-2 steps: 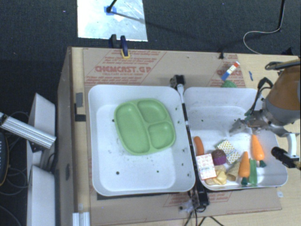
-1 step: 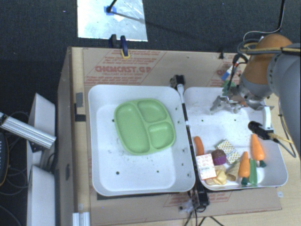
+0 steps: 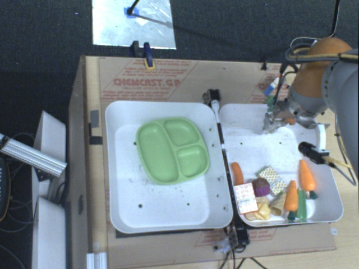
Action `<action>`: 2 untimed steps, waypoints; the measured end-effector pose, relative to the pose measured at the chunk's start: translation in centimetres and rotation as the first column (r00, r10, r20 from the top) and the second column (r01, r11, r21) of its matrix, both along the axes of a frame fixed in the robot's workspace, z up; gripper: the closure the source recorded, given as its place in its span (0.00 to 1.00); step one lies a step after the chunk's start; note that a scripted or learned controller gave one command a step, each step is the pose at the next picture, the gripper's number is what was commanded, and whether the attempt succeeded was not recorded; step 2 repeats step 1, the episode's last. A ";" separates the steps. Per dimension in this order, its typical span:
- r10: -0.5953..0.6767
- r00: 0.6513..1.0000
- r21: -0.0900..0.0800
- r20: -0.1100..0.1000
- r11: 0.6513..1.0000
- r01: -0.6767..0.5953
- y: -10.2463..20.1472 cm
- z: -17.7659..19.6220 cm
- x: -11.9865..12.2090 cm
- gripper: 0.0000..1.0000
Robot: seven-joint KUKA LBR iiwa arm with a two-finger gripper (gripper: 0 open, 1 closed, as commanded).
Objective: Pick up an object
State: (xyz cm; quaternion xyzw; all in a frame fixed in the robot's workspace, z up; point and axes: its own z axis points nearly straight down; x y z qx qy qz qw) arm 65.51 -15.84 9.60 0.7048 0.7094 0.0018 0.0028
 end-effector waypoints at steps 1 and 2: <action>0.000 1.000 0.000 0.000 1.000 0.000 0.0 0.0 0.0 0.00; 0.000 1.000 0.000 0.000 1.000 0.000 0.0 0.0 0.0 0.00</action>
